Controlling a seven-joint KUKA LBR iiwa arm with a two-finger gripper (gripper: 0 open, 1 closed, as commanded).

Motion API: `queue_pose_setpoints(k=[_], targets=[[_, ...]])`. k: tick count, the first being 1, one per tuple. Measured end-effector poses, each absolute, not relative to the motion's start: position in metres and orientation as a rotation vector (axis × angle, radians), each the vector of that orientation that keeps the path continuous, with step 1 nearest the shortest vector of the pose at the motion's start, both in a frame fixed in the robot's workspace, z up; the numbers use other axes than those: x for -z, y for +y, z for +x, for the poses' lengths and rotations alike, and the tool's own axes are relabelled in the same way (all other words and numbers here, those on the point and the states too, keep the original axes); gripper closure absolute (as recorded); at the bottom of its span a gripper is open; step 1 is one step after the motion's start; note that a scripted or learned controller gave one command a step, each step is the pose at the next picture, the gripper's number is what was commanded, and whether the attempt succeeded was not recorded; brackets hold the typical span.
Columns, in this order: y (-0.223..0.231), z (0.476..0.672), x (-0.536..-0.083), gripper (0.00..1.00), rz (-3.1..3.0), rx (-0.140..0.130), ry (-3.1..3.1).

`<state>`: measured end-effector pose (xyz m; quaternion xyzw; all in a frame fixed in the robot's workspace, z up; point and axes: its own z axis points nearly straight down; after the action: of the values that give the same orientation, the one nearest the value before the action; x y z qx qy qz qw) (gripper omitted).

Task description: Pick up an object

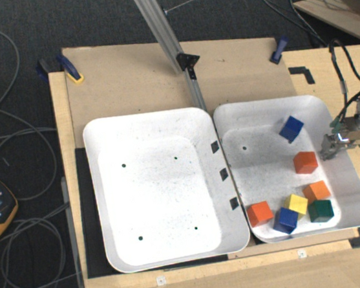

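Nearest the lens, a blue cube (285,220) sits at the right bin's (256,130) front rim. Approach step, I judge: the end effector (331,145) hovers beside the red cube (305,162) (grip state: cannot tell). Next comes centring above it, then descending. No legible writing.

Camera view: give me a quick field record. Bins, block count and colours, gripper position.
bins: two white bins side by side, left bin, right bin
blocks: seven, all in the right bin
far block: blue block, alone near the far side
middle block: red-orange block
near cluster: orange block, dark blue block, yellow block, second orange block, green block
gripper: gripper at the right bin's right rim, beside the red-orange block
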<state>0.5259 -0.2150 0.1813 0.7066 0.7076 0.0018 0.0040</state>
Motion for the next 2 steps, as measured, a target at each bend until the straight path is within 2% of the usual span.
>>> queue_pose_setpoints(k=[1, 2], targets=[[-0.2154, 0.5276, -0.2358, 1.0, 2.214, -0.005, 2.218], [-0.2152, 0.5281, -0.2283, 1.0, 2.22, 0.001, 2.223]])
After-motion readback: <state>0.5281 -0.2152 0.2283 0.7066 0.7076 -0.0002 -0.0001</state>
